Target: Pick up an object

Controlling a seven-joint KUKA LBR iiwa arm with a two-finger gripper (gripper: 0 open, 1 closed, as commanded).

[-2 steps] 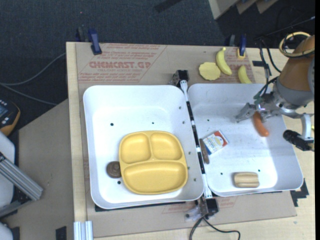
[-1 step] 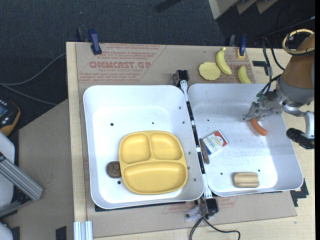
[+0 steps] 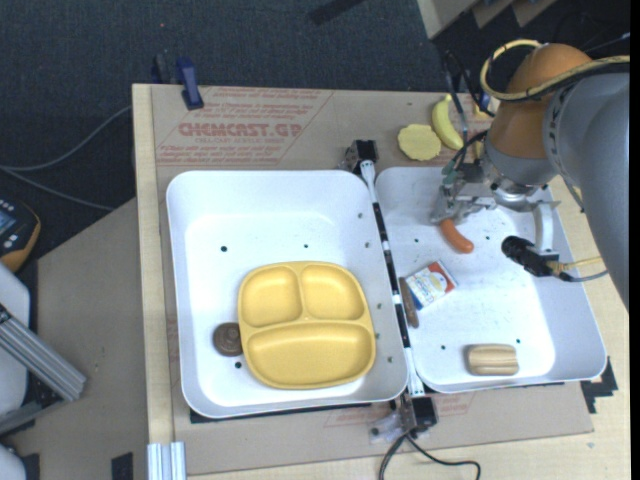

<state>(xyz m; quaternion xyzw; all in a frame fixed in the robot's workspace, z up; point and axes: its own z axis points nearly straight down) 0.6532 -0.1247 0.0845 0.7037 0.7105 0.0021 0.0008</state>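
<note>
Camera view. The grey arm with its orange band reaches in from the right, its end effector (image 3: 456,206) lowered into the far part of the right bin (image 3: 560,368); whether it stands wide or narrow cannot be told. A small orange sausage-shaped object (image 3: 458,236) lies on the bin floor just beside the end effector, nearer the front. A small carton (image 3: 428,287) rests near the left wall of the same bin, and a tan block (image 3: 491,359) near its front edge. The left bin (image 3: 200,218) carries a yellow divided tray (image 3: 303,324) with a brown disc (image 3: 228,339) touching the tray's left side. A yellow banana (image 3: 447,123) and a yellow round piece (image 3: 419,142) lie on the counter (image 3: 250,128) at its far edge, behind the right bin.
</note>
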